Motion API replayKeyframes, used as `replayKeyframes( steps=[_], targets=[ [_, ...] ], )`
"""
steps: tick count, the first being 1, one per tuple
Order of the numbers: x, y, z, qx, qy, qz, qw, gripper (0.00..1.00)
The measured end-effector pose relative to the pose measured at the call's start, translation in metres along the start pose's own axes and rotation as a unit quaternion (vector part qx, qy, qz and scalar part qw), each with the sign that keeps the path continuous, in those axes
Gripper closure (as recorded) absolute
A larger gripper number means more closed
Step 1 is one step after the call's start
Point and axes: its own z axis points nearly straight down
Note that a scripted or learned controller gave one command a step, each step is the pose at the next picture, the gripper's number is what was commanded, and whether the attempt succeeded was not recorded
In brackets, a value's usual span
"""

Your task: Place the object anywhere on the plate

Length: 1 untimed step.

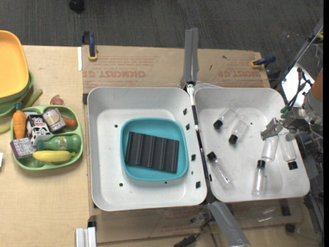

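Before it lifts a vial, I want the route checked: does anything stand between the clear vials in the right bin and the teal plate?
Only the raised bin walls between the bins. A dark ribbed block covers the teal plate's middle.

Dark grey carpet [154, 9] runs beyond the far edge of the light wooden worktop [43, 199]. A brown cardboard sheet [139, 68] lies across it, held by clamps [90, 45] at the back corners. Lighting is even.
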Motion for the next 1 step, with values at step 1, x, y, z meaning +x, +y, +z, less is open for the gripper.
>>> replayKeyframes(
  steps=[1],
  targets=[
    [-0.0001,0.0,0.0,0.0,0.0,0.0,1.0,0.0]
  ],
)
